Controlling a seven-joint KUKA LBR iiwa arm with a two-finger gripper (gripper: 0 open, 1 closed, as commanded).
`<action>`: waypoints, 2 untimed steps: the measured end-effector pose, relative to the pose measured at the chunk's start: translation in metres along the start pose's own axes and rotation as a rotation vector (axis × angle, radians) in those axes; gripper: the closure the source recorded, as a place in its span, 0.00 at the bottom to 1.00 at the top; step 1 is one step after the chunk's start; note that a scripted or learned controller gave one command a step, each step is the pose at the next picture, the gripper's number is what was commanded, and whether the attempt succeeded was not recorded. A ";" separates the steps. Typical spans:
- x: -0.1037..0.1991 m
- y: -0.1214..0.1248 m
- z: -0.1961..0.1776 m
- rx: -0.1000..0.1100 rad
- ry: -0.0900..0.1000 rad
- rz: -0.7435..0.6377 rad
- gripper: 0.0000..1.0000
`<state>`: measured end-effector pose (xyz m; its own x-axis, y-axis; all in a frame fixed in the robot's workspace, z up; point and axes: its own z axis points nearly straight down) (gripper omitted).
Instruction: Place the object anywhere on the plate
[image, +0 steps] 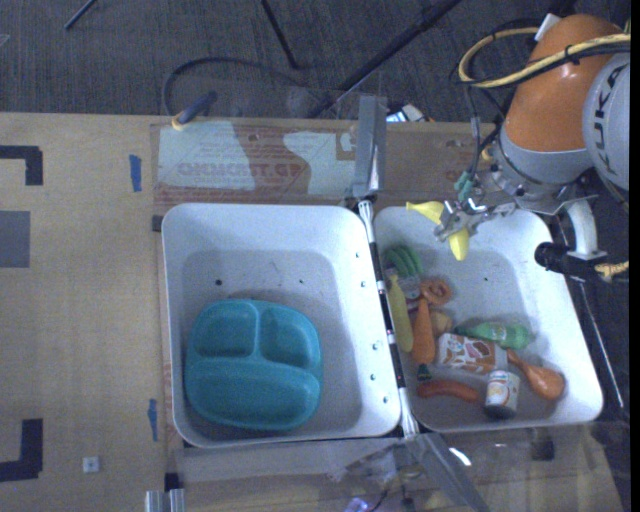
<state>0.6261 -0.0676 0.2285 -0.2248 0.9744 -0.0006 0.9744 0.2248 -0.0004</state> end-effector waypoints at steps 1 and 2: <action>0.099 -0.007 0.047 0.007 0.001 0.251 1.00; 0.186 -0.025 0.048 0.007 0.000 0.145 1.00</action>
<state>0.5595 0.1079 0.1805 -0.0813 0.9967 -0.0009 0.9967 0.0813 -0.0068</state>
